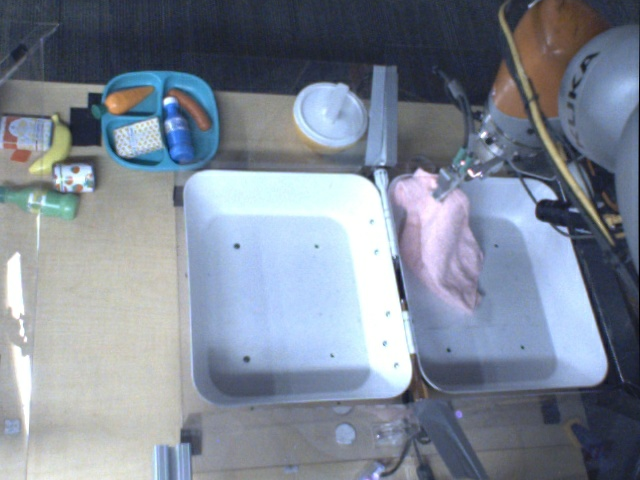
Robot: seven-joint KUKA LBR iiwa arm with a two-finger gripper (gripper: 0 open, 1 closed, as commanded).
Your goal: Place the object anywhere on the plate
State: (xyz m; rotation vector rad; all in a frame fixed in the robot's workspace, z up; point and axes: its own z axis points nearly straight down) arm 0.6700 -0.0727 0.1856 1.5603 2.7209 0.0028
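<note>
A single fixed camera looks down at a slant from above the pale wooden table (100, 298), taking in both shallow white plastic bins (290, 288) side by side from moderate height.

Grey arm (605, 78), orange band, yellow and black cables

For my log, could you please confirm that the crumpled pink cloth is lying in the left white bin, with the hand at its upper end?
Not quite: the camera view shows the crumpled pink cloth in the right white bin, not the left. The hand is indeed at its upper end.
</note>
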